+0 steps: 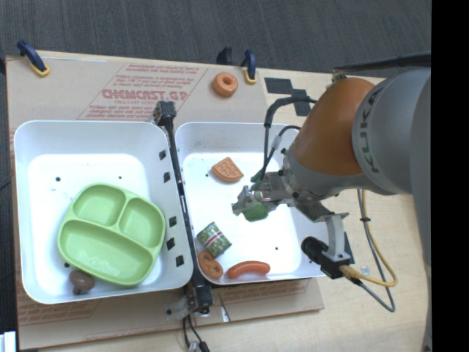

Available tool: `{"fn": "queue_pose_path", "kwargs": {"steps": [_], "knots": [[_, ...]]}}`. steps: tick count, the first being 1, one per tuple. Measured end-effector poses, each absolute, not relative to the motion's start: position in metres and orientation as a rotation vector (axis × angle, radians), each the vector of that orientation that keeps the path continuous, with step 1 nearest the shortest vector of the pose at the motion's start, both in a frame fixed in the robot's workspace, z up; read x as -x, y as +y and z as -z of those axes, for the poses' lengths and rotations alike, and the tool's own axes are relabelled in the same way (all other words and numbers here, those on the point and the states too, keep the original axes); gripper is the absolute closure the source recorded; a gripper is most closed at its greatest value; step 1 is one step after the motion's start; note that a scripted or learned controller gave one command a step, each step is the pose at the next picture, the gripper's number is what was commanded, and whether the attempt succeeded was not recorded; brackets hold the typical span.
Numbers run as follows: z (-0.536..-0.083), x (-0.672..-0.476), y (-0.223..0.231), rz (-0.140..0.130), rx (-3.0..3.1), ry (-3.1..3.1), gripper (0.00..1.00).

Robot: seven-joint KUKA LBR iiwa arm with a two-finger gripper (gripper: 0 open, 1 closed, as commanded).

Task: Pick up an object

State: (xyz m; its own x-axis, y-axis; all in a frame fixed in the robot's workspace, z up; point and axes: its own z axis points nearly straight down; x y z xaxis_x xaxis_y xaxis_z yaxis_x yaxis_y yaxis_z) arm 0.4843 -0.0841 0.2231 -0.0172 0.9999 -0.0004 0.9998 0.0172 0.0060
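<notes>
The grey arm [388, 134], smooth and rounded with a glossy orange band above the wrist, reaches in from the right over the right bin [192, 141], a shallow white plastic tray with rounded corners. Its hand [251, 202], a cluster of dull metal parts, sits above the middle of that bin with a small green object [256, 212] pressed between its fingers, so it looks clamped on that piece (the object's exact shape is hard to read, but it is rounded and matt green).

Elsewhere in the right bin lie several small toy foods. A tan waffle piece [227, 170] with a grid texture lies near the back, well apart from the hand. A short green can [213, 238] with a patterned label lies tilted near the divider. Just below it sits an orange round piece [210, 265], and beside that a smooth red sausage [248, 270], long and curved, lies along the front wall.

The left bin [29, 141] holds a pale green divided plate [111, 232], matt plastic with three rounded compartments, set at a slant. A small brownish lump [81, 281] rests at the plate's front edge.

On the cardboard-covered surface [88, 72] behind the bins, printed with red lettering, sits an orange ring [226, 84] shaped like a doughnut. Black cables [170, 145] run between the two bins.
</notes>
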Motion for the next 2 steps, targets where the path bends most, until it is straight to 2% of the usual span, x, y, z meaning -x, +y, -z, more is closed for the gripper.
{"fn": "queue_pose_path", "kwargs": {"steps": [2], "knots": [[-0.244, -0.487, -0.084, -0.011, -2.183, 2.246, 1.00]]}}
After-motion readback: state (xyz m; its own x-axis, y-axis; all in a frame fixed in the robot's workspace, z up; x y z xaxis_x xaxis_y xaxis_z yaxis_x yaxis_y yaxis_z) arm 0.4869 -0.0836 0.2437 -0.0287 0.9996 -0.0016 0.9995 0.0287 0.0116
